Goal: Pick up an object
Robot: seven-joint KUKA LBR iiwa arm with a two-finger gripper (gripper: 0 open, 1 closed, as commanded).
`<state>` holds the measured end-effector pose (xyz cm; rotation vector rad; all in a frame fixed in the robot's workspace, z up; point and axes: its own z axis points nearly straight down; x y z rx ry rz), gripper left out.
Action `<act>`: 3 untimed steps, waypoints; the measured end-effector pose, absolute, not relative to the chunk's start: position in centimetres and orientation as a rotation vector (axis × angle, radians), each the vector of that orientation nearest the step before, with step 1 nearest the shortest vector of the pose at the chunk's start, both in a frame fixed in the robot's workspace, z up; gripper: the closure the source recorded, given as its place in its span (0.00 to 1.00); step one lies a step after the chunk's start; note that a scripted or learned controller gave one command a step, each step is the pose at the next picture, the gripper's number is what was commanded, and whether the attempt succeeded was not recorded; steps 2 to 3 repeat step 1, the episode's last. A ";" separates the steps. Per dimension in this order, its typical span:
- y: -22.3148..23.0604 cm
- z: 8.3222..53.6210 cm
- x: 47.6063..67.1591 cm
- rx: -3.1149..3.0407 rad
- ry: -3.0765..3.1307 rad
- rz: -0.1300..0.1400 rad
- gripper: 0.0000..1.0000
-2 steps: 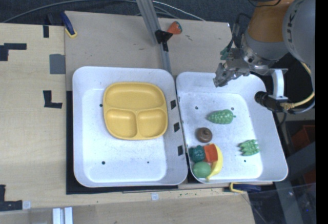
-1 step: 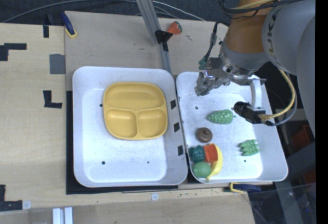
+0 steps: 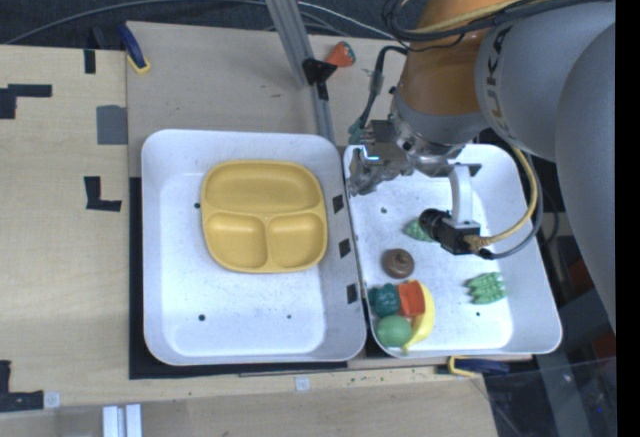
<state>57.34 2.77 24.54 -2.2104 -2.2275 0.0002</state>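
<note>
Here, the two-finger gripper (image 3: 368,168) is seen low over the upper-left corner of the right shallow white bin (image 3: 530,320); whether it is open or closed cannot be told, and nothing is seen held. A round brown disc (image 3: 398,263) lies at 5 o'clock from it, clustered teal, orange, green and yellow toy pieces (image 3: 402,313) beyond. A yellow three-compartment plastic plate (image 3: 264,215) occupies the left white bin (image 3: 170,325), at 8 o'clock.

A brown round piece (image 3: 398,263) is lying flat in the right bin (image 3: 520,325). Below it a teal piece (image 3: 384,301), a red block (image 3: 411,298), a green ball (image 3: 394,330) and a yellow banana (image 3: 425,319) are sitting bunched together. A green ridged piece (image 3: 484,287) is lying apart to their right.
</note>
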 end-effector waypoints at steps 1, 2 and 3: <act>7.2 23.3 55.3 -2.212 -2.225 0.005 1.00; 7.2 23.3 55.3 -2.212 -2.225 0.005 1.00; 7.2 23.3 55.3 -2.212 -2.225 0.005 1.00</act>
